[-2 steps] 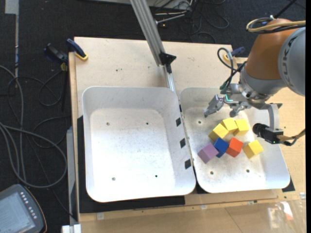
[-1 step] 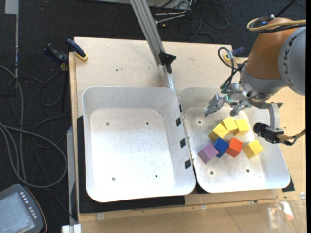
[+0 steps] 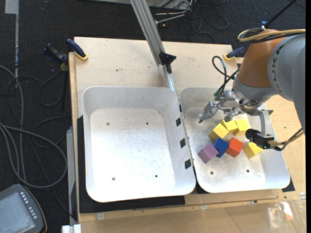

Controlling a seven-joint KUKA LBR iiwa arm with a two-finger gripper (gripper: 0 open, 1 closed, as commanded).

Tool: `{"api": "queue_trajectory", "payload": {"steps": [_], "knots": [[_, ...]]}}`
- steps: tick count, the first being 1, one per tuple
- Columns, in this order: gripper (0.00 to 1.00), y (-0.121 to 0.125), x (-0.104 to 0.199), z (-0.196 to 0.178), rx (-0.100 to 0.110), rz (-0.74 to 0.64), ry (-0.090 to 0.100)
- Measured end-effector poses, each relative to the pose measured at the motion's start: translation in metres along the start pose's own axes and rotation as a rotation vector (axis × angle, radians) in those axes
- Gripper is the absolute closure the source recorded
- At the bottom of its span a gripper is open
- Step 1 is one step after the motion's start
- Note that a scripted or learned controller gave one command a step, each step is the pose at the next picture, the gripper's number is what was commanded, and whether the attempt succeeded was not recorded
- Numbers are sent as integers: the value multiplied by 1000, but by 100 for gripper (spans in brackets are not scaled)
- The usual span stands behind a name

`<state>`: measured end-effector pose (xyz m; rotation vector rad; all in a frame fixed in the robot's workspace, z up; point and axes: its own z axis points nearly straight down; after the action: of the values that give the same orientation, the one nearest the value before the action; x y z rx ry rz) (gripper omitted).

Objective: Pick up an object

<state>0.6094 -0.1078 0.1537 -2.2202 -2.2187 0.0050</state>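
Several small blocks lie clustered in the right bin (image 3: 233, 178): two yellow blocks (image 3: 228, 127) side by side, a blue block (image 3: 221, 145), an orange block (image 3: 235, 147), a purple block (image 3: 208, 153) and another yellow block (image 3: 252, 150) at the right. My gripper (image 3: 218, 111) hangs over the upper part of the right bin, just up-left of the yellow pair. Its fingers (image 3: 208, 112) are spread apart, with nothing between them. The grey arm with its orange band comes in from the upper right.
The left bin (image 3: 129, 140) sits beside the right one on the wooden bench. A slanted metal pole (image 3: 148, 25) crosses the top and ends near the bins' shared rim. Clamps sit at the bench's back corners.
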Motion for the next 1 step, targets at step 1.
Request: {"api": "queue_trajectory", "payload": {"steps": [1], "knots": [[0,4,0,32,-17,-1,-2]]}}
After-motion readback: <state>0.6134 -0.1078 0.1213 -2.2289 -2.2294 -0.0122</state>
